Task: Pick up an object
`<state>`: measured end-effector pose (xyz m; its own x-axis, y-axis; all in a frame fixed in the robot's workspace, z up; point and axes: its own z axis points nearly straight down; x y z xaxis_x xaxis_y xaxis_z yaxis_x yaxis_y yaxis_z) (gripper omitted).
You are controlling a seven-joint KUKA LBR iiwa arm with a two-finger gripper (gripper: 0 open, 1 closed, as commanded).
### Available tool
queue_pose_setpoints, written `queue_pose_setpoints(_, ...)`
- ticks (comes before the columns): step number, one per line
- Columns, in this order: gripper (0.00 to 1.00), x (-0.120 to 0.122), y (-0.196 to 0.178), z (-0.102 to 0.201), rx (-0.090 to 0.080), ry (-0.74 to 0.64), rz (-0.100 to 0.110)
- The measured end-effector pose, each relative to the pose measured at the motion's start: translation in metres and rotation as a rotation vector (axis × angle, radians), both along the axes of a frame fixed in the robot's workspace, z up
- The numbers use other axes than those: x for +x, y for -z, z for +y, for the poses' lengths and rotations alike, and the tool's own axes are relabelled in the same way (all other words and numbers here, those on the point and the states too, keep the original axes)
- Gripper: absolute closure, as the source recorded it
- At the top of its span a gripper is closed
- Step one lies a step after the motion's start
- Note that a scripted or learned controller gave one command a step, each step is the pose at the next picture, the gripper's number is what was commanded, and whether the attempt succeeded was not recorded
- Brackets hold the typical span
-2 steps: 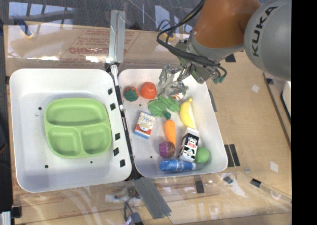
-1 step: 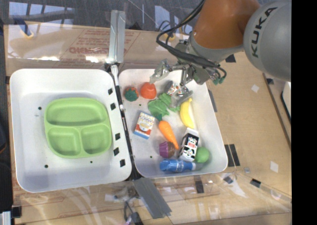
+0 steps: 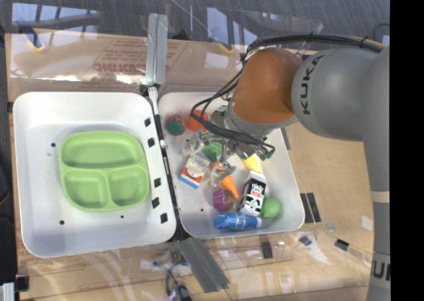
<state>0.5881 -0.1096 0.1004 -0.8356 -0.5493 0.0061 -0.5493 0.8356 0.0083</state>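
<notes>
Camera view from above: the gripper (image 3: 222,150) is seen low inside the right bin (image 3: 286,180), hung beneath the arm's rounded orange band (image 3: 265,87) and smooth grey wrist casing (image 3: 338,94), with black cables looped around it. The gripper is a tangle of thin metal parts, and whether it is released or clenched on anything cannot be told. A heap of small toy-like objects is packed around it. A small green piece (image 3: 212,152) lies touching or just under the metal parts. To their left a small white carton with red and blue print (image 3: 193,171) is tilted on the bin floor. Just nearer, an orange carrot-shaped cone (image 3: 229,185) and a purple piece (image 3: 219,198) are seen together. To the right lie a yellow wedge (image 3: 252,162) and a black-and-white patterned carton (image 3: 253,196), with a round green ball (image 3: 270,208) beside it. A glossy blue cylinder (image 3: 233,223) rests on its side along the near wall. At the far left of the bin sit a round green-and-red item (image 3: 175,125) and an orange piece (image 3: 197,120). In the left bin (image 3: 33,160), a matte light-green tray with three rounded compartments (image 3: 104,170) lies flat.
</notes>
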Motion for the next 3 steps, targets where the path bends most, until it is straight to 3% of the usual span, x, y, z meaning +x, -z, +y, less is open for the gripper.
queue_pose_setpoints(1,0.0,-0.049,0.007,-0.005,-0.004,0.128,-0.015)
queue_pose_setpoints(2,1.0,-0.047,-0.003,-0.003,-0.003,0.12,-0.016)
queue_pose_setpoints(3,1.0,0.006,-0.178,0.015,-0.006,0.185,-0.026)
